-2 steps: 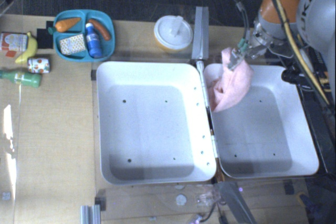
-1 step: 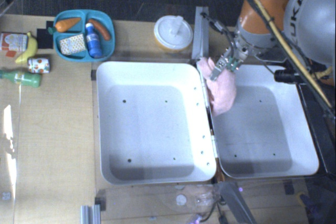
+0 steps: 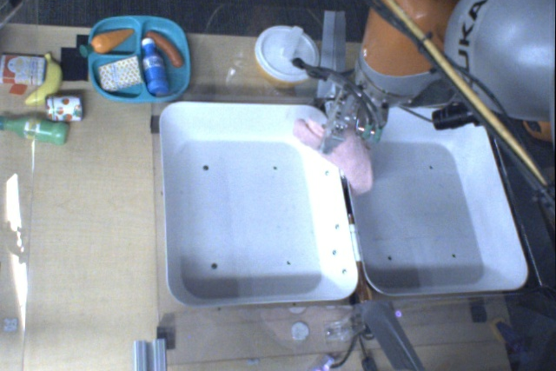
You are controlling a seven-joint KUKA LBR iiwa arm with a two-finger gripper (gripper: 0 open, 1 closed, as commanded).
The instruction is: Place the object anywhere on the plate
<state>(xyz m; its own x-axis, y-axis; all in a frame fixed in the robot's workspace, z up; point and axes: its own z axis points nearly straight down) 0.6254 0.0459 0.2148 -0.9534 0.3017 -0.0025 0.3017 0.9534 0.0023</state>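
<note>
A soft pink object (image 3: 351, 159) hangs over the wall between the two bins, near their far edge. My gripper (image 3: 341, 128) is shut on its upper end, and the rest droops down toward the right bin. The blue divided plate (image 3: 130, 19) sits on the bench beyond the left bin's far left corner, well to the left of the gripper. It holds an orange carrot (image 3: 113, 40), a blue bottle (image 3: 155, 68), a sausage (image 3: 175, 53) and a patterned square item (image 3: 119, 74).
The left bin (image 3: 243, 213) and right bin (image 3: 443, 221) lie side by side. A white and yellow cup (image 3: 282, 55) stands behind them. A banana (image 3: 48, 78), a can (image 3: 63, 108), a green bottle (image 3: 35, 130) and a carton (image 3: 21, 70) lie at the far left.
</note>
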